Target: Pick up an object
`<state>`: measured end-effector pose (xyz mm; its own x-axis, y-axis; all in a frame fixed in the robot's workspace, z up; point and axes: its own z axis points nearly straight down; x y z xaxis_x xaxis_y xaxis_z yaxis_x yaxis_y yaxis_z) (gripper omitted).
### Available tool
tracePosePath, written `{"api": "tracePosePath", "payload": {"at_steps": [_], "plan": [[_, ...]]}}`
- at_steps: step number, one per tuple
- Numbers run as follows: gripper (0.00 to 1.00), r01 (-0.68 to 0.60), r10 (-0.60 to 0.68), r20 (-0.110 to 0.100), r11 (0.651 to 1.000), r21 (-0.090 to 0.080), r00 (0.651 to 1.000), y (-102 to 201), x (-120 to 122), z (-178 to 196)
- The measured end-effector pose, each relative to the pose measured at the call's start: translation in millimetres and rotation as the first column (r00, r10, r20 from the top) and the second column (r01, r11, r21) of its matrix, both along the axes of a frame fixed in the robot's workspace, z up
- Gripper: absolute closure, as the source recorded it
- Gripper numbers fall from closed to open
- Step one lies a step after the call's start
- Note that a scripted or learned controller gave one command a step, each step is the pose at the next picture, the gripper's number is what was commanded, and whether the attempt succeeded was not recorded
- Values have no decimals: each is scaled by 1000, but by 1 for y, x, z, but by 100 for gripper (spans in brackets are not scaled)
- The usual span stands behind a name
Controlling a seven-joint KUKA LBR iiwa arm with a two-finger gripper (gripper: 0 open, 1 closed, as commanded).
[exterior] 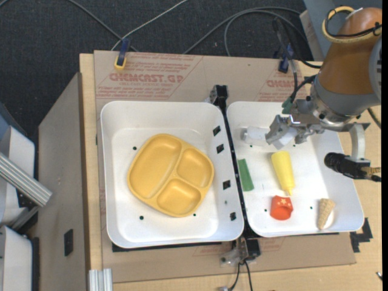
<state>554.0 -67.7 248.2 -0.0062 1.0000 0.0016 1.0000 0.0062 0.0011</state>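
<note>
Four items in right bin (348, 162), jaws (276, 132) above.

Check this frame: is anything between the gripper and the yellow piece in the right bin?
Nothing visible. The gripper sits just above the yellow piece in the picture, with bare bin floor between; the green stick lies off to the side.
</note>
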Motion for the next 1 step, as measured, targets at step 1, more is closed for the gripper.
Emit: {"api": "tracePosePath", "payload": {"at_steps": [1], "plan": [[100,2,-2,-4,1000,0,1000,56,0,-10]]}}
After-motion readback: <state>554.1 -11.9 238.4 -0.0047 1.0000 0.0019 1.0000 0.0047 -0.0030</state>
